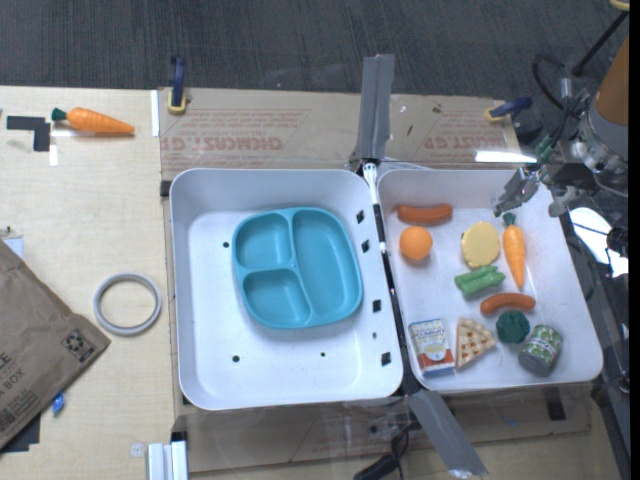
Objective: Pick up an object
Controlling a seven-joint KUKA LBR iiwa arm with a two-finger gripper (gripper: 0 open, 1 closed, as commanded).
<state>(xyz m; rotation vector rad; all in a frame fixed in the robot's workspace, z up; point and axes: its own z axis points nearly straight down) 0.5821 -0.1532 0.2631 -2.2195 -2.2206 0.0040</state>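
On the bench, the right bin (585, 298) holds a carrot (514, 252) near its far right corner, and just beyond the carrot the gripper (512, 196) hovers, fingers apart, holding nothing.

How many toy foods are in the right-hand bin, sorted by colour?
Orange or red: 4, namely the sausage, the orange ball, the carrot and the second sausage.
Yellow: 2, namely the yellow piece and the pizza slice.
Green: 3, namely the green pod, the dark green piece and the can.
White: 1, the carton.
Total: 10
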